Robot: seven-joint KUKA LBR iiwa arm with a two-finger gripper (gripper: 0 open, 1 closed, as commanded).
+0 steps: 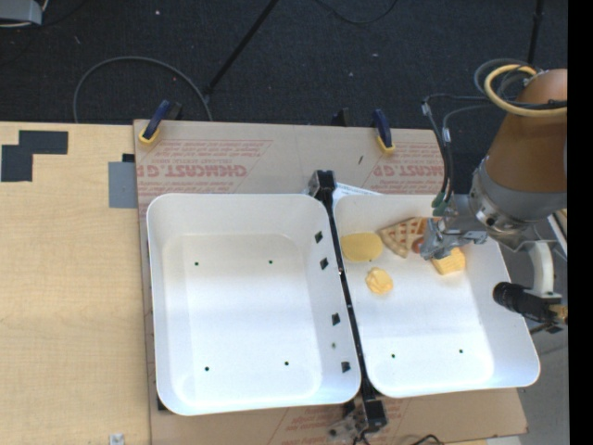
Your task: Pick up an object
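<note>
In the right-hand white bin (pixel 519 364), my gripper (pixel 439 245) hovers between a tan waffle-patterned wedge (pixel 404 235) and a small yellow block (pixel 451 263); jaw state unclear. Block looks light, stiff—grip its flat sides.

Lighting is bright and even, seemingly from above, with no harsh hot spots. The two shallow white plastic bins (pixel 241 304) read almost uniformly white; their floors are close to washed out, and only faint grey shading along the inner walls shows their depth. The grey robot arm with the orange band (pixel 528 146) casts a soft, weak shadow on the right bin's floor. The dark carpeted floor (pixel 278 44) at the top is dim, with little detail. The pale wooden bench top (pixel 65 295) is evenly lit. Focus is moderate throughout: small items look soft-edged, and the printed lettering on the brown cardboard sheet (pixel 204 160) is slightly blurred. Straight edges show no obvious bending.
</note>
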